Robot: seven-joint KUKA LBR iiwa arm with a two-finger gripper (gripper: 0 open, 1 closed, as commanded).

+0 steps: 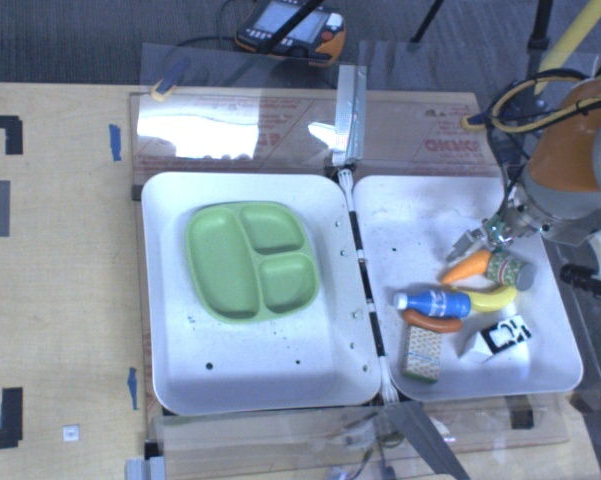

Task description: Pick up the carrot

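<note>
Claw [492, 234] low in right bin [400, 208], just above thick end of carrot [467, 265]; finger spread too small to make out, cannot tell. Carrot lying on bin floor among clutter: touching green can [508, 269], yellow banana [493, 297] and blue bottle [435, 303] just below. Not lifted yet, by the look; grasp and raise left to do. Left bin [170, 348] with green tray [250, 260], well apart.

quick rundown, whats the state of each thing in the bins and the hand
carrot: lying in the right bin, by the hand's tip
hand: low over the carrot
blue bottle: on its side
banana: lying flat
green tray: flat in the left bin
</note>
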